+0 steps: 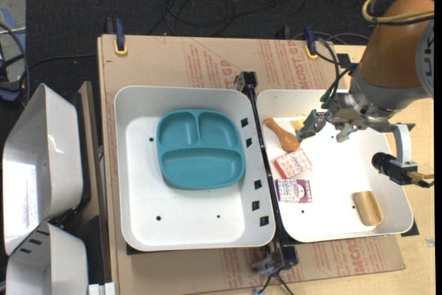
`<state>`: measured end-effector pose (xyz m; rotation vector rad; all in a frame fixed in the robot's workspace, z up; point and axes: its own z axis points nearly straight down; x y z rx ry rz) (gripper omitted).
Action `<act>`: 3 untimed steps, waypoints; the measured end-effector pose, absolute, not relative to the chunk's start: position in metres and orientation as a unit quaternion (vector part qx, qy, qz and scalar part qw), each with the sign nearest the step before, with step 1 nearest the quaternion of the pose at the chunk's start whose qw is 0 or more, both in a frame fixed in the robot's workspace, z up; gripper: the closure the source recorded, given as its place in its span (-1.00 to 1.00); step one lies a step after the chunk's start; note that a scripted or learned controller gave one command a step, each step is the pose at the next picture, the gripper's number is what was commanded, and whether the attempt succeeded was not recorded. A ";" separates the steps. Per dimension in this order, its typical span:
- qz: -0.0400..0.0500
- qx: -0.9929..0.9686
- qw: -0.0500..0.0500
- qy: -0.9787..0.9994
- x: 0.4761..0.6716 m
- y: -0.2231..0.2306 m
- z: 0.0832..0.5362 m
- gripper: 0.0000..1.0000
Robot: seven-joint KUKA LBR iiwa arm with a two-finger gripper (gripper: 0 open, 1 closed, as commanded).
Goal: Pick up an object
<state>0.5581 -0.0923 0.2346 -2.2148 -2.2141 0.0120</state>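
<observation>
Dark carpet strewn with cables surrounds a cardboard-covered worktop [207,55], on which two shallow white bins sit side by side. Left bin [131,148] holds a teal divided plate [201,149], lying flat near its middle. Right bin [394,224] holds the loose things: a wooden spoon [283,135] near the bin's left edge towards the far side, a small pink-and-white packet [293,164] just nearer than the spoon, a second packet with a purple print [294,191] nearer again and almost touching the first, and a tan bread-like block [367,207] close to the near right corner. A small yellow piece [298,125] lies just beside the spoon's bowl, partly hidden by the arm's tooling.

The arm reaches in over the far right of the right bin, and its fingers [312,124] hang by the far left part of that bin, right next to the spoon and the yellow piece. How far apart they stand I cannot tell from this slanted view, and nothing can be seen caught between them.

As for progress, I judge the pick not yet made: every object rests on a bin floor. What remains is to close on one, most likely the spoon or the yellow piece given how near they are, and lift it clear.
</observation>
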 end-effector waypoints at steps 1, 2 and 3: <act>0.000 -0.707 0.000 -0.708 0.560 -0.092 0.241 -1.00; 0.002 -0.708 0.002 -0.707 0.557 -0.093 0.197 -1.00; 0.001 -0.708 0.001 -0.706 0.557 -0.097 0.153 -1.00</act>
